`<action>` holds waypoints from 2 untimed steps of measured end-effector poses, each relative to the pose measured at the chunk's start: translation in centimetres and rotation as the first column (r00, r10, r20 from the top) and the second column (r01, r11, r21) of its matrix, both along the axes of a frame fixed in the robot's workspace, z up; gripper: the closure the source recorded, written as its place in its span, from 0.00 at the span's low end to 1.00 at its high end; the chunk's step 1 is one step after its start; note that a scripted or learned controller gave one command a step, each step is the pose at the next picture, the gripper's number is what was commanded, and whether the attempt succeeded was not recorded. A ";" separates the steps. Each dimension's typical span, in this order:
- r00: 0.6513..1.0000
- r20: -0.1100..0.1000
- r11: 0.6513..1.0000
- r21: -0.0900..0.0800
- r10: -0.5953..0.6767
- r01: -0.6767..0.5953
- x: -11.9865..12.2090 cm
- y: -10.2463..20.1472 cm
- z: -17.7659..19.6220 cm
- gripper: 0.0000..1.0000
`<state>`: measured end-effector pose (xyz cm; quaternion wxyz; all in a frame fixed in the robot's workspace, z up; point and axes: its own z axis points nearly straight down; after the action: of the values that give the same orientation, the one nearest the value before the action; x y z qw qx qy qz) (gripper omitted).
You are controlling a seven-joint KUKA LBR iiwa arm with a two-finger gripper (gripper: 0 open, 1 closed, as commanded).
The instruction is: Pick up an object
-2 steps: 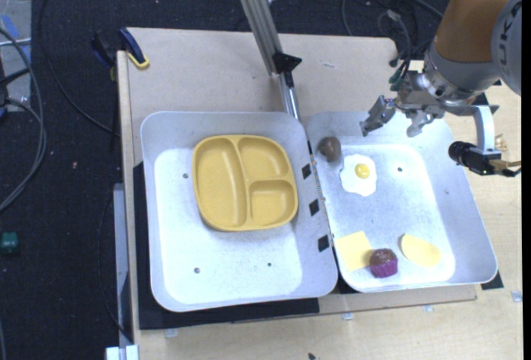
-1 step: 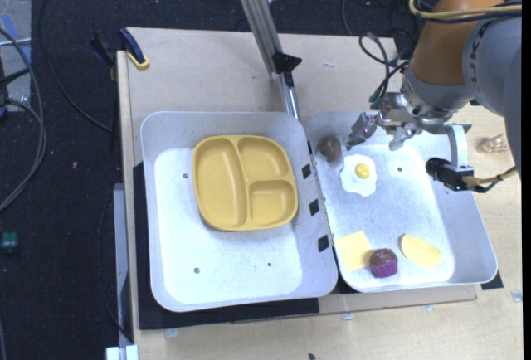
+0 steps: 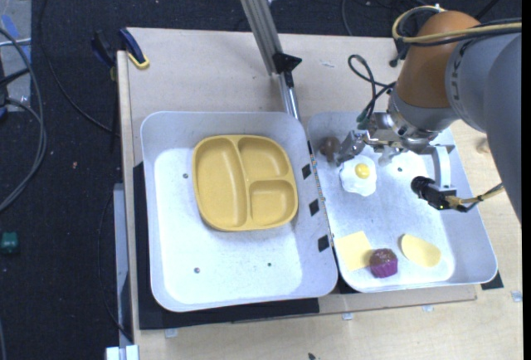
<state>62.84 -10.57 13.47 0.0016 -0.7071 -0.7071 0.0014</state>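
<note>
Two bins on desk (image 3: 207,60). My pincer (image 3: 358,144) low in right bin (image 3: 473,259), just above fried egg (image 3: 359,177); finger spread — cannot tell. Egg loose on floor. Cheese slice (image 3: 353,250), purple piece (image 3: 382,263), yellow piece (image 3: 421,250) near front. Yellow tray (image 3: 245,182) in left bin (image 3: 166,267).

The light is bright and even, coming from above. The white bins (image 3: 166,267) shine a little. Shadows are soft and small. The floor (image 3: 58,18) looks dark. The big arm (image 3: 489,76) looks a bit blurry.
</note>
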 end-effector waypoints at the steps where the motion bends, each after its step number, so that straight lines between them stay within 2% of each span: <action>1: 1.000 0.006 1.000 -0.001 0.000 0.000 0.2 0.0 1.3 1.00; 2: 1.000 0.009 1.000 -0.001 0.002 -0.002 0.6 -0.1 7.6 1.00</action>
<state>63.49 -10.68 21.07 -0.0021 -0.7064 -0.7078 -0.0014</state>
